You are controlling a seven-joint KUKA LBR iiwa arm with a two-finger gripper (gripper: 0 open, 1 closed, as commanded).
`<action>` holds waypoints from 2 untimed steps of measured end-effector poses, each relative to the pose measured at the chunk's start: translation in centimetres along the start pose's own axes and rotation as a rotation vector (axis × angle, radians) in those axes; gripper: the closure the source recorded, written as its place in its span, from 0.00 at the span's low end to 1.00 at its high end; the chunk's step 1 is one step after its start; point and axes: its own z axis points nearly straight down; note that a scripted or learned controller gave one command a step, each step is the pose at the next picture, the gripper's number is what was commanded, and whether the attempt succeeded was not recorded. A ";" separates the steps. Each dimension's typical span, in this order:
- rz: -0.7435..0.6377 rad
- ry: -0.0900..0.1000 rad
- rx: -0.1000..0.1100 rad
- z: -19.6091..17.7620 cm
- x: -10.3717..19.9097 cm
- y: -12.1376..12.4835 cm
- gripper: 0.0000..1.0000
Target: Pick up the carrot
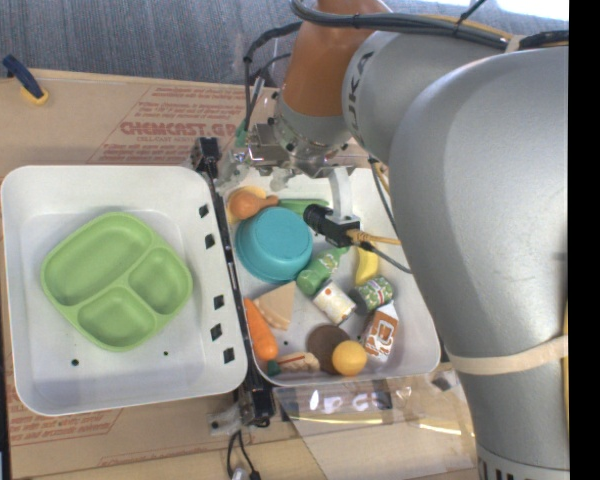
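The carrot (260, 330) lies in the right bin (420, 320), pressed along that bin's left wall toward the near-left corner, its long axis running roughly parallel to the wall, the fatter end up-view and the tip pointing at the near edge. Just beside it sits a tan wedge (277, 306); a brown round piece (326, 344) and an orange ball (349, 358) crowd the near edge. And the gripper (280, 180)? It hovers up at the far-left corner of the same bin, under the orange wrist band, and I cannot tell how its working end is set, the wrist hardware hides it, and nothing shows in its hold. So the carrot lies well apart from it, toward the near edge, along the same left wall, with the blue bowl (274, 243) and a small orange piece (245, 203) sitting in between. By my reckoning the pick has not begun. The left bin (20, 268) carries the green divided plate (117, 279), out of the play.
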 end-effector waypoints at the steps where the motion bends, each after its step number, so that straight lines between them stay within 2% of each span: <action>1: 0.003 -0.002 -0.005 -7.0 4.0 0.3 0.00; 2: 0.366 -0.005 0.000 -12.8 7.1 0.4 0.00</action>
